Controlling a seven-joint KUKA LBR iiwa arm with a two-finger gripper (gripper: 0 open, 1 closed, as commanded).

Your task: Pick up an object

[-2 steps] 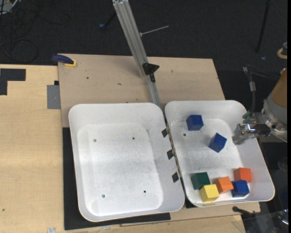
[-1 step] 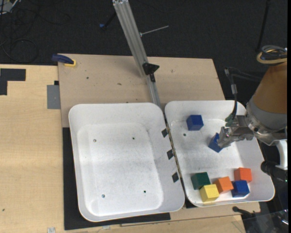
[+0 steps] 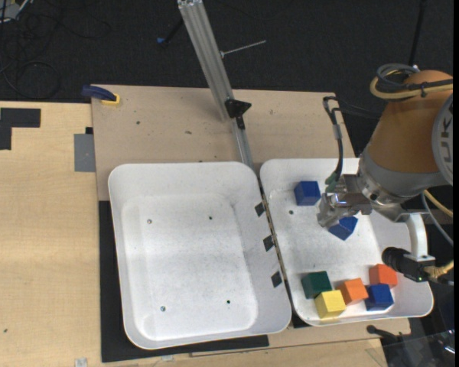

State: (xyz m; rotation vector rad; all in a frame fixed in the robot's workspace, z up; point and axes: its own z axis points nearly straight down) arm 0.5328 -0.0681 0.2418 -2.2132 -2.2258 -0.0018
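My gripper [image 3: 335, 211] hangs over the middle of the right bin [image 3: 287, 176], reaching in from the right. A small blue block [image 3: 344, 227] sits tilted between its fingertips, and the fingers are shut on it; the block's top is hidden by the fingers. Another blue cube [image 3: 307, 193] rests on the bin floor just left of the gripper. Along the bin's front edge lie a green cube [image 3: 316, 284], a yellow cube [image 3: 330, 303], an orange cube [image 3: 354, 290], a blue cube [image 3: 379, 297] and a red cube [image 3: 383, 275].
The left bin [image 3: 185, 251] adjoins the right one, with black clips [image 3: 267, 241] along the shared rim. A slanted aluminium bar [image 3: 210, 60] rises behind the bins. The arm's orange-banded body [image 3: 409, 136] overhangs the right bin's far right side.
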